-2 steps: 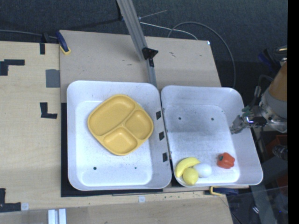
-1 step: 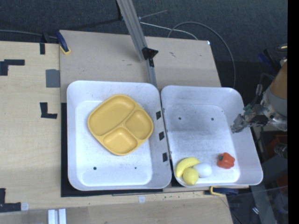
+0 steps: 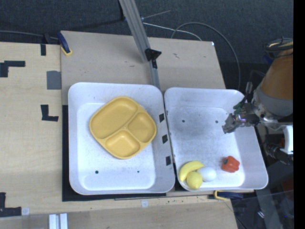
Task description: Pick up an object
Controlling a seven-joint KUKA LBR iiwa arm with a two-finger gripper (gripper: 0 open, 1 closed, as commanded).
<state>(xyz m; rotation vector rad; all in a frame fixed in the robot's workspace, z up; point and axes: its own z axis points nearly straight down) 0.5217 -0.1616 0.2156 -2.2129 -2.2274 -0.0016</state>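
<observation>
So the gripper (image 3: 232, 124) sits over the right bin (image 3: 200, 128), up by its far right side, can't tell its grip. The red pepper (image 3: 230, 164), banana (image 3: 189, 168), lemon (image 3: 194, 180) and white ball (image 3: 208, 174) huddle in that bin's near corner.

Red pepper (image 3: 230, 164) — right bin's (image 3: 200, 99) front corner

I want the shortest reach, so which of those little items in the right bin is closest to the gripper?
The red item. It lies apart, almost directly below the gripper, while the banana, lemon and white ball cluster further left.
</observation>
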